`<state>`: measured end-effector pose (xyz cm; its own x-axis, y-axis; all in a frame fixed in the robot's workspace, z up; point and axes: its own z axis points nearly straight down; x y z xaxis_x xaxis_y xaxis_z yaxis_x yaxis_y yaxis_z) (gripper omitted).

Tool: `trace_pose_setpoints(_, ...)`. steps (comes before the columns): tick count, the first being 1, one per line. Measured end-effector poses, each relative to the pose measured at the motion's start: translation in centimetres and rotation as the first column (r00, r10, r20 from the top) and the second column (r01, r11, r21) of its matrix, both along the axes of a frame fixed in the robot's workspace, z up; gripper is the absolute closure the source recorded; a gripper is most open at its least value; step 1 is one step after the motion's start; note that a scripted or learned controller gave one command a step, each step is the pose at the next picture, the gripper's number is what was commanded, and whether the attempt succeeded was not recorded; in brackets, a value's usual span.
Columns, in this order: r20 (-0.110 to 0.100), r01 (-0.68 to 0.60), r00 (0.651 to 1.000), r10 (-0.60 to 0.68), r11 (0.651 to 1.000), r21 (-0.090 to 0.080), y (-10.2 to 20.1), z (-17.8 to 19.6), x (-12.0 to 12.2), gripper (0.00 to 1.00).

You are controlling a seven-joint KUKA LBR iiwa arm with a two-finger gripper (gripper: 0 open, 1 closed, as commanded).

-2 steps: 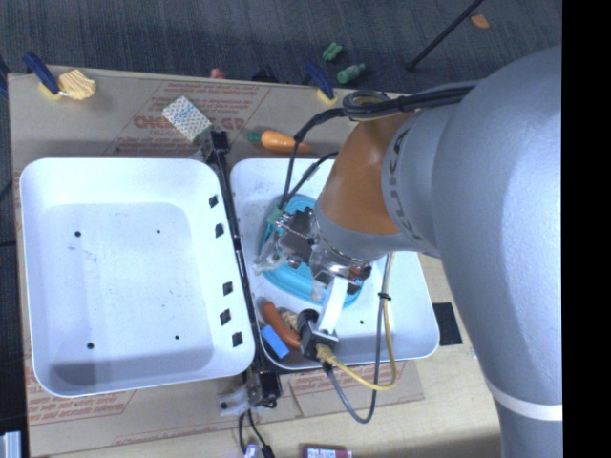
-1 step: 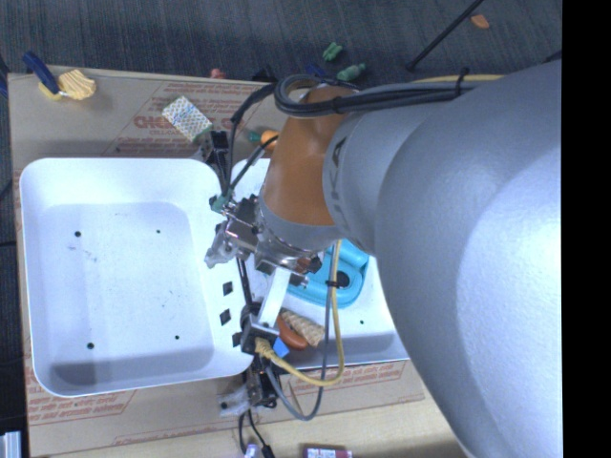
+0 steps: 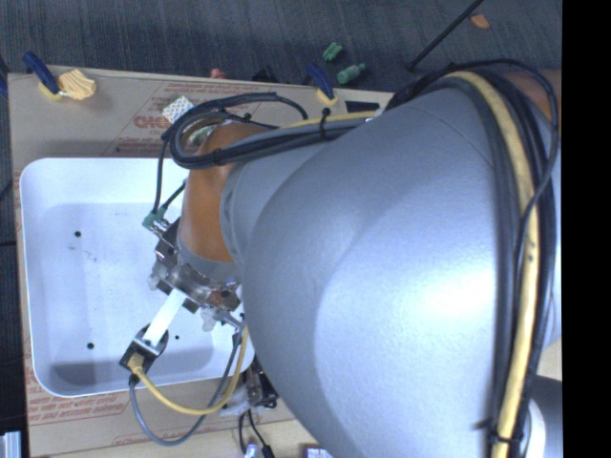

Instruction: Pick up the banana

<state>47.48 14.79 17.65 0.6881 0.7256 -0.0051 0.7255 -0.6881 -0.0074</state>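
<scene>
You see the white bin (image 3: 57, 284) at nine o'clock, dark specks (image 3: 78, 235) on its floor. The gripper (image 3: 203, 303) hangs over the bin's three o'clock side; you cannot tell whether it is open or closed.

Smooth plastic, matt cardboard.
Shallow white plastic bin (image 3: 57, 256) smooth; broad grey arm casing (image 3: 401, 284) satin-smooth; brown printed cardboard sheet (image 3: 124, 113) matt; dark ribbed carpet (image 3: 143, 17) rough.

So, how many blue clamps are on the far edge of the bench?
2. One blue clamp is at the far left corner; a second blue clamp is further right, beside the arm, which may hide more.
</scene>
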Motion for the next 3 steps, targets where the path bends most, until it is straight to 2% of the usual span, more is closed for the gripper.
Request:
trace_pose_setpoints(1,-0.005,-0.008,1.0,0.008,1.0,0.001,0.06,0.97,-0.01,1.0)
trace_pose_setpoints(2,-0.006,-0.008,1.0,0.008,1.0,0.001,0.07,0.96,-0.02,0.0)
trace_pose_setpoints(3,-0.01,-0.017,1.0,0.017,1.0,0.003,0.14,1.92,-0.04,1.0)
